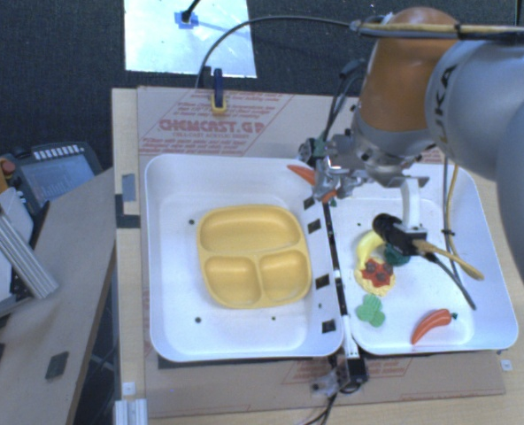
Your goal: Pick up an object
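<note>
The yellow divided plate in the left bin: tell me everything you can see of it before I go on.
The yellow divided plate looks like moulded plastic, a rounded rectangle with three compartments: one long one along the far side and two smaller ones nearer the camera. It lies flat, right way up, slightly rotated, near the middle of the left bin. Nothing lies in it, and nothing touches it except the bin floor.

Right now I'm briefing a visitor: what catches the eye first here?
The big grey arm with its orange band looms over the right white bin. A yellow three-compartment plastic tray lies in the left white bin. Small toy foods, including an orange chilli pepper, sit in the right bin.
</note>
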Tool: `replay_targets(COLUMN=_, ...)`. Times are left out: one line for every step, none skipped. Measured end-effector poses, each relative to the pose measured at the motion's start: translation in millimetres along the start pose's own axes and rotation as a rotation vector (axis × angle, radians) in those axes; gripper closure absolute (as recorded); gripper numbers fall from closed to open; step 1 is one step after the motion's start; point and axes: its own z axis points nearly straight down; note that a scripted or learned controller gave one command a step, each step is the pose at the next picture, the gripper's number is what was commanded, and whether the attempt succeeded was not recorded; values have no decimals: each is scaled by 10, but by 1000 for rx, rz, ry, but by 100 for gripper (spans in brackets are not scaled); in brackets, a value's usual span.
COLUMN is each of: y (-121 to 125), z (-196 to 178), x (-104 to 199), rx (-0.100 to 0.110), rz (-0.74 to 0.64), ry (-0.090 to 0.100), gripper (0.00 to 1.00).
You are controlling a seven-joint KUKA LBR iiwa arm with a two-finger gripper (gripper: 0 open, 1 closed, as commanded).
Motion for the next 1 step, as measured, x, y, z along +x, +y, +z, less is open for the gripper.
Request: replay_targets(y=-151, z=134, x=503, rx=0, rz=0, ry=0, gripper=100)
